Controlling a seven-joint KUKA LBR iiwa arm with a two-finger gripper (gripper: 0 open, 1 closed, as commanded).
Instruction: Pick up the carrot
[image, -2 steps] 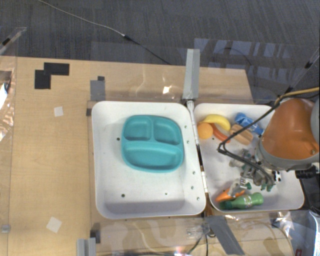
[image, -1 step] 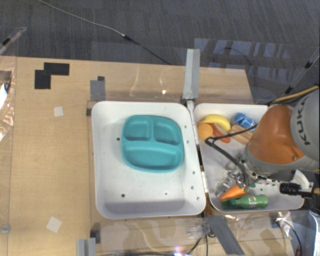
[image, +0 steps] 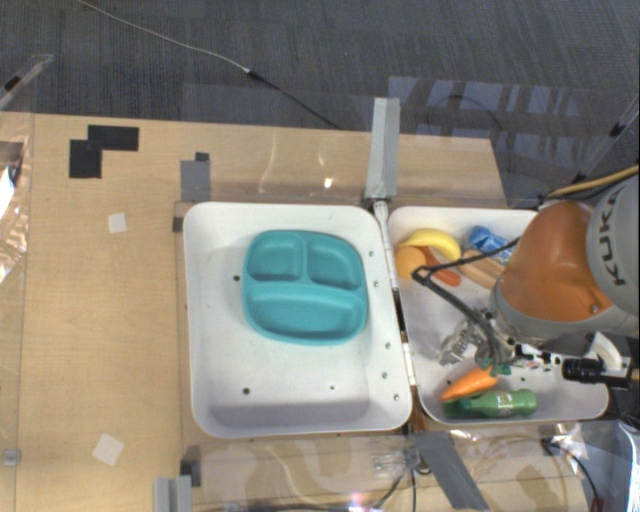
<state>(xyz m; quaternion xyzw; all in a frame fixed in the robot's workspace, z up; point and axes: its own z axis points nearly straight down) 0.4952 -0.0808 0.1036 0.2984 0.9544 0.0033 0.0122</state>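
The carrot is small and orange with a green top. It lies near the front of the right bin, pointing left and resting against a green bottle. My gripper hangs just above and behind the carrot, under the arm's orange band. Nothing shows in its grasp, and the carrot rests on the bin floor.
At the back of the right bin lie a yellow banana, an orange fruit, a blue item and a tan stick-like item. The left bin holds a teal divided plate. A black cable loops near the gripper.
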